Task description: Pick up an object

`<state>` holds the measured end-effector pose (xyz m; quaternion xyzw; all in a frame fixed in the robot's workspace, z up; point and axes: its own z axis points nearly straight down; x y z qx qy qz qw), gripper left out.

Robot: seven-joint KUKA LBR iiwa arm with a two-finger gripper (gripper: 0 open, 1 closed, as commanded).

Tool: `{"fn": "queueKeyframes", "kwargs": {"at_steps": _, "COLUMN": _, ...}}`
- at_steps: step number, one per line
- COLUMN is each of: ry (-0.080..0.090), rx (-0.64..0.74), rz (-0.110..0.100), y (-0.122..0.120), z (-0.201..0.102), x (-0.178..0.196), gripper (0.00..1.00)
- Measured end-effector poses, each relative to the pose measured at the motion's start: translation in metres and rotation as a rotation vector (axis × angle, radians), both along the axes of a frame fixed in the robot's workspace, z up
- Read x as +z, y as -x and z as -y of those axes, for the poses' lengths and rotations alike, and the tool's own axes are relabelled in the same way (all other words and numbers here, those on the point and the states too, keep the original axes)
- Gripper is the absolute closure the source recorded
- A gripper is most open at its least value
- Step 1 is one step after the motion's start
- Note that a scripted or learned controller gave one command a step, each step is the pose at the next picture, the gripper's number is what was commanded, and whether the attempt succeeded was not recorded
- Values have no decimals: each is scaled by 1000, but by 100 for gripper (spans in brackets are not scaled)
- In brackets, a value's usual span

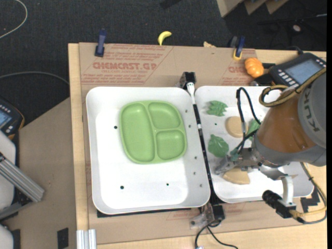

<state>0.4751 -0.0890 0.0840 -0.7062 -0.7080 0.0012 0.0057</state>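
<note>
The grey arm with its orange band reaches in low over the right-hand shallow white bin [218, 193], its two-finger gripper [229, 166] down among the pieces, between a dark green leafy plastic toy [218, 146] and a flat tan oval piece [237, 178] that looks the likeliest pick (whether the fingers are open or closed on anything, I cannot tell). A smaller green leaf [216, 107] and a pale round disc [234, 126] crowd nearby, while the green three-compartment plastic tray [153, 131] lies apart in the left bin [104, 180].
</note>
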Motion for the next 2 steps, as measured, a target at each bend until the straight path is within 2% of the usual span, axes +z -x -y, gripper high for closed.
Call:
{"fn": "queueKeyframes", "kwargs": {"at_steps": 1, "ry": 6, "rx": -4, "rz": 10, "y": -4, "z": 4, "x": 11, "gripper": 100}}
{"fn": "queueKeyframes", "kwargs": {"at_steps": 2, "ry": 4, "rx": 9, "rz": 22, "y": -40, "z": -95, "x": 106, "gripper": 100}}
